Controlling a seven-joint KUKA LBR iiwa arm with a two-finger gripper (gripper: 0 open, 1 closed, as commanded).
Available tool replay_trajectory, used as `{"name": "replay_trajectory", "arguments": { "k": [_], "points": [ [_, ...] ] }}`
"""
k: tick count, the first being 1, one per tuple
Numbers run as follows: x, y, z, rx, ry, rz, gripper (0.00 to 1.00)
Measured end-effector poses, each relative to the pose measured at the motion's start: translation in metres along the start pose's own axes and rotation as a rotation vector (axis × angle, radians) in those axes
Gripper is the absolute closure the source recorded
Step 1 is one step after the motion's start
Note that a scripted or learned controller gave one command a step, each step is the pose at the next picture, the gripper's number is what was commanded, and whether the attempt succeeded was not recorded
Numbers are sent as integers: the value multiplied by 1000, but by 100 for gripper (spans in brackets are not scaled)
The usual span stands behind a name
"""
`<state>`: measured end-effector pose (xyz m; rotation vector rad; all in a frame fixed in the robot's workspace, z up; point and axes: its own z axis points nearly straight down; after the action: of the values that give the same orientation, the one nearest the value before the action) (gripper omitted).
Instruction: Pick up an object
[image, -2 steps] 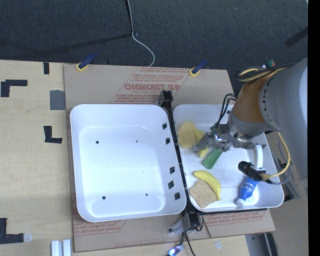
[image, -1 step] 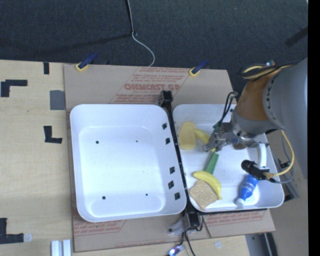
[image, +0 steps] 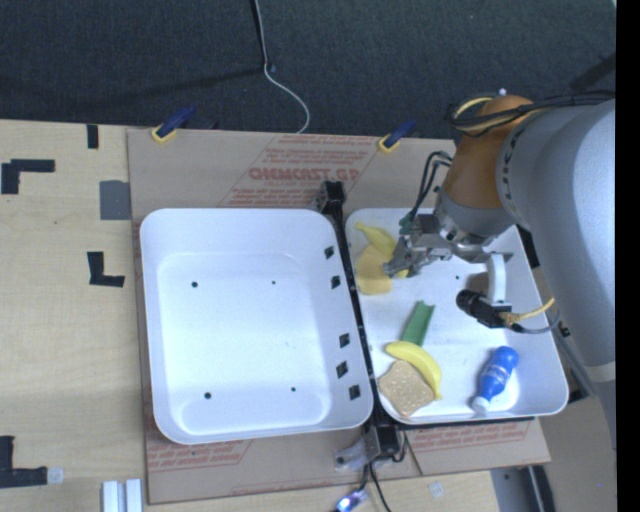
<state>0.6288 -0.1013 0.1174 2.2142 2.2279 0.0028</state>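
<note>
Beside the left bin (image: 240, 320), the gripper (image: 405, 258) hangs low in the right bin (image: 530, 400), touching or just above a yellow object (image: 374, 262), its opening impossible to tell, where a clean pick likely needs centring before closing.

**Five objects lie right of centre in the frame**

You see a pale yellow piece (image: 372, 272) towards the upper left of the group, with a curved yellow bit (image: 376, 237) just above it. Below, towards the middle, a green stick (image: 418, 321) lies at a slant. Under it a yellow banana (image: 418, 362) curves over a tan toast slice (image: 405, 389), touching it. At the lower right, a blue bottle (image: 494, 376) lies tilted, white cap downward.
</note>
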Motion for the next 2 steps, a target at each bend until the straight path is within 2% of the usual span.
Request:
{"name": "replay_trajectory", "arguments": {
  "k": [1,2],
  "points": [
    [-12,-78,-25,8,-1,8,100],
    [83,-48,-69,-2,2,-5,100]
  ]
}}
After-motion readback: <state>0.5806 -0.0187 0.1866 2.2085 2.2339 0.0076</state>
